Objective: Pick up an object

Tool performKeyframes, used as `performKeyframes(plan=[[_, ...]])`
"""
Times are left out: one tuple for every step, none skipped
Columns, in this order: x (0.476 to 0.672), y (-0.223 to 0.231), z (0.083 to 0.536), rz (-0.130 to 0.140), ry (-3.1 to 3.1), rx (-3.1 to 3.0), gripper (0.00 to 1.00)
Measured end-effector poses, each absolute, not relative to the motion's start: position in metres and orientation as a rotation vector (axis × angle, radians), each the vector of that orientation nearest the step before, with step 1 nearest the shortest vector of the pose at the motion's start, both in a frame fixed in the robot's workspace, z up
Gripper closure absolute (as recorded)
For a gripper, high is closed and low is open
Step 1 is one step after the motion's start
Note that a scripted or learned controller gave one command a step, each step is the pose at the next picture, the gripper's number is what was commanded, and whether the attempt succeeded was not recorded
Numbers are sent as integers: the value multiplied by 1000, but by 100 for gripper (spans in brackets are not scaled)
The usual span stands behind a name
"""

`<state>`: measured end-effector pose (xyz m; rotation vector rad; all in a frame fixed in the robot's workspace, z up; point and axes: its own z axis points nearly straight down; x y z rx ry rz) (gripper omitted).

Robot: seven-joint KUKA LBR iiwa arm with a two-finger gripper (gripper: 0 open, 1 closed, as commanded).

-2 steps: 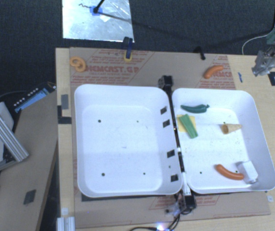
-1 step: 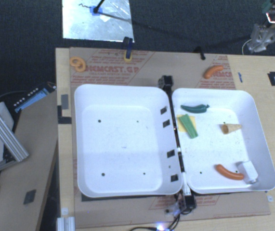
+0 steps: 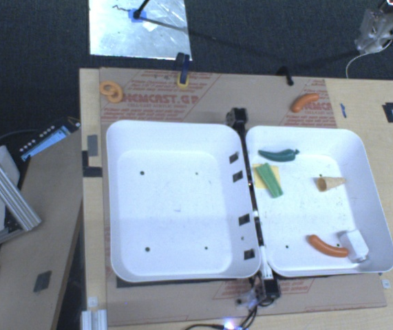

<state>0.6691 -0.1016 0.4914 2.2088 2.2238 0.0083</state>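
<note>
Up in the far right corner the gripper [image 3: 382,29] is hanging well clear of the right bin [image 3: 372,177], too blurred to read, while a sausage [image 3: 327,246], green pepper [image 3: 279,155] and cone [image 3: 330,182] are lying inside.

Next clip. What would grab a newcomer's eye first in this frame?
The two white bins side by side: the left bin is a plain white expanse, while the right bin holds a scatter of small toys. Among these are a dark green pepper near its top, a light green block below it, a tan cone, and an orange sausage near the front.
</note>
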Motion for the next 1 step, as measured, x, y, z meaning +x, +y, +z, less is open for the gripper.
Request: performKeyframes(plan=[[668, -89, 531, 7, 2223, 2211, 100]])
